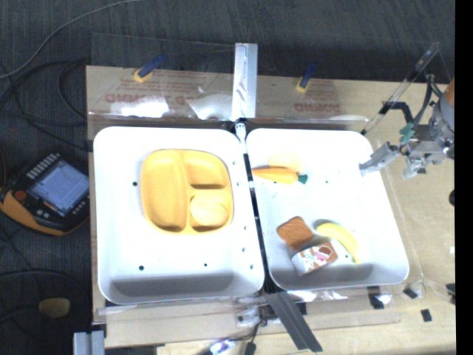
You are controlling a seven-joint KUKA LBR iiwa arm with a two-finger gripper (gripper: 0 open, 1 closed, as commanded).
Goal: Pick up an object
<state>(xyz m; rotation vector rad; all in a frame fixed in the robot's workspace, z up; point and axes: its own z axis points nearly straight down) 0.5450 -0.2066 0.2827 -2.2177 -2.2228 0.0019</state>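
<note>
The right bin [384,220] holds an orange carrot with a green tip [278,174] near its far left corner. A brown slice of toast [295,231], a yellow banana [338,237] and a small red-and-white labelled cup lying on its side [315,257] are bunched together near the bin's front. My gripper [390,164] hovers over the far right rim of this bin, well away from all of these. It stands open, with nothing between its two grey fingers.
The left bin [118,220] holds a yellow divided tray [185,189]. A metal post [244,80] rises behind the wall between the bins. Cables and a handheld pendant [48,194] lie on the floor to the left.
</note>
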